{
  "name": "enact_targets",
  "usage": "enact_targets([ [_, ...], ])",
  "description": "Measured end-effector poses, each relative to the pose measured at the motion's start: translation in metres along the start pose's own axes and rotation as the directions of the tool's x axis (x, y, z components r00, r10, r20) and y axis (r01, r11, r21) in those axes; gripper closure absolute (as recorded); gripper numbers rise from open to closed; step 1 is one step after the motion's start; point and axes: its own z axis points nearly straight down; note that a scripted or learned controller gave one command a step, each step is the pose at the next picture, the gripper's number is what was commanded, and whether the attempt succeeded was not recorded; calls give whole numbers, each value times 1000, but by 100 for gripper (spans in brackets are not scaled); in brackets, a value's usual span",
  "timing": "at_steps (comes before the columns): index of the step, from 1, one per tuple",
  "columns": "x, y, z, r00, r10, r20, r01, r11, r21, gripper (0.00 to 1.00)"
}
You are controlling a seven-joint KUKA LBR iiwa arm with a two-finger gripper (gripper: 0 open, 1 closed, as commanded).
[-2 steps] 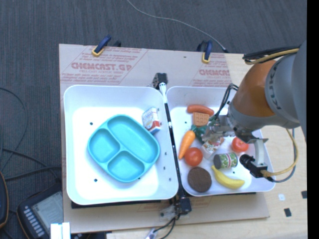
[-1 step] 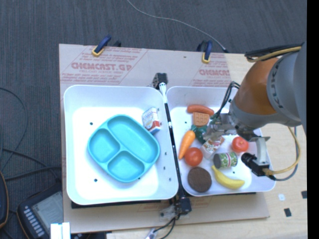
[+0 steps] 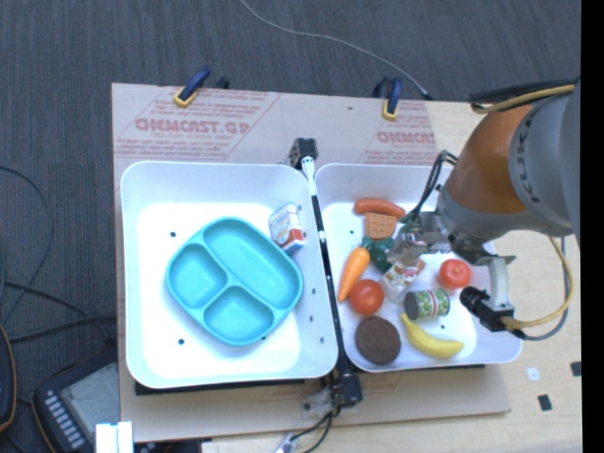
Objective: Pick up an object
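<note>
The hand [image 3: 408, 246] is low in the right bin [image 3: 500, 352], over the toy food just right of the carrot [image 3: 353, 270], near a waffle [image 3: 380, 225], tomato [image 3: 367, 296] and can [image 3: 427, 304]; whether it grips anything I cannot tell.

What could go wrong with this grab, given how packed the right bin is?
1. The claw sits low among crowded items; the carrot, waffle and small carton lie so close that it could nudge them or catch two at once.
2. The tomatoes and the can are round and may roll off when bumped.
3. The arm hides part of the bin, so a miss could go unseen.
</note>
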Motion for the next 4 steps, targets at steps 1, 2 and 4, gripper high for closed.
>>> enact_targets([
  [1, 0, 0, 0, 1000, 0, 0, 0, 1000, 0, 0],
  [2, 4, -14, 28, 1000, -1, -3, 1, 1000, 5, 0],
  [4, 4, -13, 18, 1000, 0, -3, 0, 1000, 4, 0],
])
